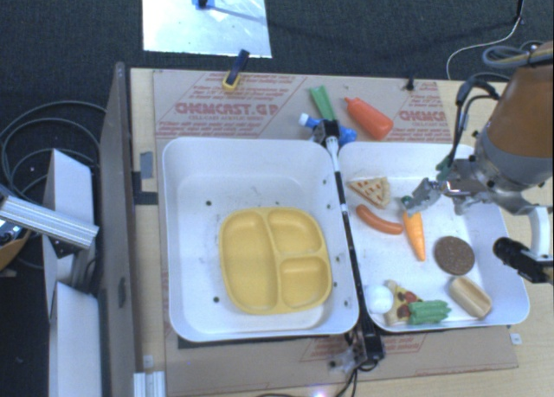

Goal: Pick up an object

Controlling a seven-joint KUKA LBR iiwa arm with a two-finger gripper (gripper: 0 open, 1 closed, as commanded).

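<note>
My gripper (419, 198) hangs over the right bin (511, 300), just above the top end of an orange carrot (416, 237). Nothing shows held in it. To its left lie a red sausage (379, 220) and a tan waffle wedge (370, 189). A brown round cookie (454, 255) sits right of the carrot, with a bread roll (470, 296) below it. Along the bin's front edge are a white egg (378, 298), a pizza slice (401, 298) and a green vegetable (428, 310).
The left bin (190, 214) holds a yellow divided plate (275, 259). Behind the bins, on the cardboard, lie an orange pepper (368, 118), a green stick (322, 103) and a blue piece (346, 136). A black rail (344, 214) runs between the bins.
</note>
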